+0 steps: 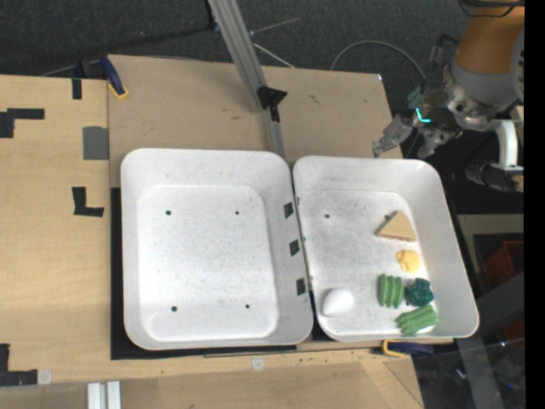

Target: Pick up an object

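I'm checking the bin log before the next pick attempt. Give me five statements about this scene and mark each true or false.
1. The tan wedge-shaped object lies in the right white bin. True.
2. The white rounded object lies in the left white bin. False: it lies in the right bin, near its front left corner.
3. The gripper hangs beyond the right bin's far rim. True.
4. The small yellow lump touches the gripper. False: they are far apart.
5. The dark teal object lies between two green ridged objects. True.
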`<state>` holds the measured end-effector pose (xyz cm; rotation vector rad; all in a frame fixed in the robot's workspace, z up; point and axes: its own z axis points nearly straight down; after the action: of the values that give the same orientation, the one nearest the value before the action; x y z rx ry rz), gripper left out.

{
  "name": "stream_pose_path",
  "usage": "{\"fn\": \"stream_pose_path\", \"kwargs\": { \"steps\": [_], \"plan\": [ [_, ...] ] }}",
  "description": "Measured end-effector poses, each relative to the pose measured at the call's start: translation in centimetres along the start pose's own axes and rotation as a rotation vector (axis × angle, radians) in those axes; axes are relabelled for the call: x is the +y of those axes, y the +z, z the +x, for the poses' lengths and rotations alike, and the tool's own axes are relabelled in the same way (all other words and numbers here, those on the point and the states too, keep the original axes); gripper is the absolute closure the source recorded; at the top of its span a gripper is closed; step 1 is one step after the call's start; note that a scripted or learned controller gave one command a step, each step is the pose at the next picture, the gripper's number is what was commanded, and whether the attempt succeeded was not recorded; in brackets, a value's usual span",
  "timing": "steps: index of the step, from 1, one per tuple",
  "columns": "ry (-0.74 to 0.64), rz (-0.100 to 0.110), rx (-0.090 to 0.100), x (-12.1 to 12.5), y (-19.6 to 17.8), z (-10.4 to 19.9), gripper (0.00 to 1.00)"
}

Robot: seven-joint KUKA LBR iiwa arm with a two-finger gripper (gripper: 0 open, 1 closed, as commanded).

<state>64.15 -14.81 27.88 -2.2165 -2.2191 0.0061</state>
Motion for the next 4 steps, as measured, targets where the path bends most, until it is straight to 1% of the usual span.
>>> {"fn": "stream_pose_path", "kwargs": {
  "steps": [1,2,3,4],
  "plan": [
    [-0.001,-0.005,-0.002,0.1,-0.3,0.0,0.0],
    [0.0,0.0,-0.002,0.5,5.0,-0.8,0.0],
    [0.0,0.0,-0.002,1.3,10.2,-1.3,0.0],
    [-0.001,0.0,-0.001,0.5,15.4,-1.1,0.0]
  ]
}}
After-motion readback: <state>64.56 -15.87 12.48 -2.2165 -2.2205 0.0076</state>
